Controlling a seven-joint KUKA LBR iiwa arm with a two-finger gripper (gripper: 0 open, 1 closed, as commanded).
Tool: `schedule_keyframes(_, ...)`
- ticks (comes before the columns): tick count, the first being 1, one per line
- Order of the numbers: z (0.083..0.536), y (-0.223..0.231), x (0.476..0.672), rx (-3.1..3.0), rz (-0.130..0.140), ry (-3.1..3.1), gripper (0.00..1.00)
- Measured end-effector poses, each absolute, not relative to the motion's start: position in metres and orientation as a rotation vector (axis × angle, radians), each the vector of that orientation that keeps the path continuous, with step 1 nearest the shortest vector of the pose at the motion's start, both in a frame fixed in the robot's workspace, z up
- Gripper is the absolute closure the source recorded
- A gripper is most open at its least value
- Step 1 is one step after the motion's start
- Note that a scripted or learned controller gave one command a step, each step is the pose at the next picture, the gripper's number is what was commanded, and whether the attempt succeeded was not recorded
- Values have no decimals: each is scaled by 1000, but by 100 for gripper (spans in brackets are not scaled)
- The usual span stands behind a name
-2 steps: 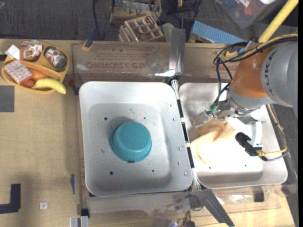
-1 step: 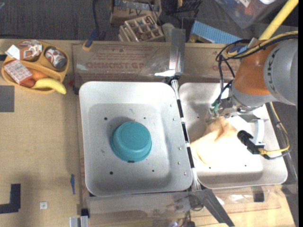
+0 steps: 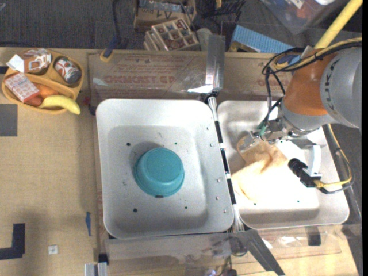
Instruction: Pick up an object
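A teal bowl (image 3: 160,172) lies upside down in the left bin (image 3: 115,125). In the right bin (image 3: 328,209) a pale yellow and tan soft thing (image 3: 257,167), like a cloth or sponge, lies near the bin's left side. My gripper (image 3: 257,134) reaches down from the right over the right bin, right at the tan thing's upper edge. Whether it touches or grips that thing cannot be made out.
An orange tray (image 3: 34,91) with a banana and small packets sits at the far left of the bench. A cardboard strip (image 3: 149,76) runs behind the bins. A yellow cable (image 3: 333,183) trails across the right bin's right side.
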State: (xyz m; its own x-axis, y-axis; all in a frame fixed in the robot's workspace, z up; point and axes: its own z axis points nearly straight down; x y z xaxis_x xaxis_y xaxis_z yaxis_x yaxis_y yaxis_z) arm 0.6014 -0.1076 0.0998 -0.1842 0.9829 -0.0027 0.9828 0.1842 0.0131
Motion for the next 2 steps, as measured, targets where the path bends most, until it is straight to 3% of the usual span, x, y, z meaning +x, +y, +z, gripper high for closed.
schedule_keyframes(1, 89, -101, 638, 2028, 6, 2389, 0)
schedule_keyframes(2, 90, -110, 574, 1930, 9, 2468, 0)
